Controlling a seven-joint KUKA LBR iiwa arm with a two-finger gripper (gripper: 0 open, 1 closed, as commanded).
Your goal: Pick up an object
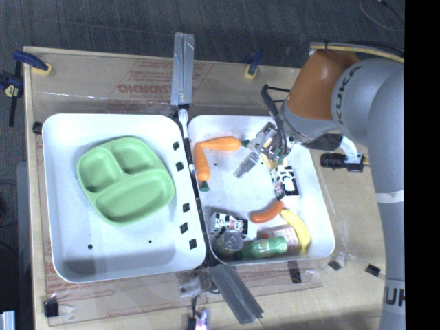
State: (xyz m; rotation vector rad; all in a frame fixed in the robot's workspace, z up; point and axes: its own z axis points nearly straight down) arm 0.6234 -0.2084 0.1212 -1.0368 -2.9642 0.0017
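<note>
My gripper (249,158) hangs over the upper middle of the right bin (323,184), its two metal fingers apart and open, with only white bin floor between them. To its left lie an orange carrot (220,144) and a second, longer carrot (201,162) along the bin's left wall. Just right of the gripper sits a black-and-white patterned object (285,181). Below it lie a red-orange sausage (267,212) and a banana (298,227). Something small and yellowish is partly hidden behind the wrist.
The left bin (62,239) holds a green divided plate (125,177). Crowded along the right bin's front edge are a green bottle (265,247), a metal can (230,241) and a small printed box (229,221). The arm (364,108) covers the bin's upper right corner.
</note>
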